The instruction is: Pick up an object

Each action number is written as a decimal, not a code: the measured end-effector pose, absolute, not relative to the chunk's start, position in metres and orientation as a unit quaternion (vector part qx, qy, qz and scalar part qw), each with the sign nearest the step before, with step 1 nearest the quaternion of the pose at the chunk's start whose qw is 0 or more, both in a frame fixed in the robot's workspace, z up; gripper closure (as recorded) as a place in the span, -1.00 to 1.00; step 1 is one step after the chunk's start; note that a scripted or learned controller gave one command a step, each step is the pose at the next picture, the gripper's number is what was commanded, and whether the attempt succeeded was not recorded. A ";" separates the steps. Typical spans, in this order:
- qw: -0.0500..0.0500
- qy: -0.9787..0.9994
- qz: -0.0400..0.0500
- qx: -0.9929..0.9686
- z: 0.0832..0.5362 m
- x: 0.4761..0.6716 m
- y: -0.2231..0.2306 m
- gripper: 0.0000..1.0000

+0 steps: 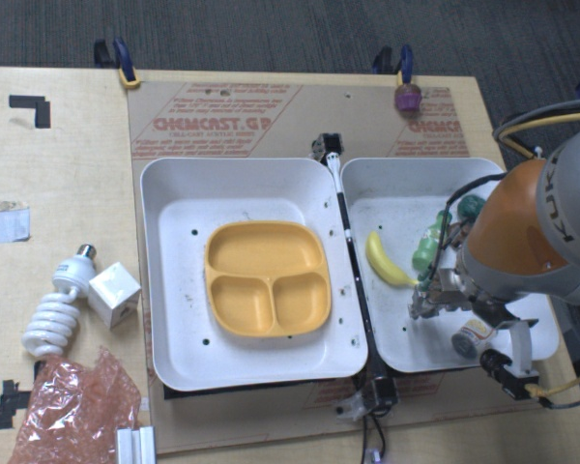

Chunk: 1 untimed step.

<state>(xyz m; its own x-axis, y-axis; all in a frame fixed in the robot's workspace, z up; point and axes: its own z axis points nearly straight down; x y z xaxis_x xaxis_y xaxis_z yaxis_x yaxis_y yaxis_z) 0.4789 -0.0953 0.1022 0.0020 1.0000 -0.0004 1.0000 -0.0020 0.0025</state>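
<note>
Closest to the lens: grey arm [517, 225] with orange band, reaching in from the right and bending down over the right bin [387, 187]. At its end, gripper [433, 303] low inside that bin, just right of a yellow banana [389, 262] and just below a green object [427, 249]; contact with either unclear. Open or closed: cannot tell, metal parts small and shadowed. No item visibly in its grasp. Probably lowered here to try a grasp among the clustered items, so pick apparently not yet made. Near the wrist, a small cylindrical item [472, 334]. Left bin [164, 259] holding a yellow divided tray [268, 278]. Well apart, on the bench at left, spiral light bulb [56, 307] beside white cube [114, 294].
</note>
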 end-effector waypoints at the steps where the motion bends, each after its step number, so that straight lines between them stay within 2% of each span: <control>1: 0.001 0.706 0.001 0.708 0.102 0.479 -0.095 -1.00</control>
<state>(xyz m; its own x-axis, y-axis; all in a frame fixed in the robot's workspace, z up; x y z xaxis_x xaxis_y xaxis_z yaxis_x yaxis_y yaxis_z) 0.4789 -0.0954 0.1022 0.0023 1.0000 -0.0006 1.0000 -0.0023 0.0025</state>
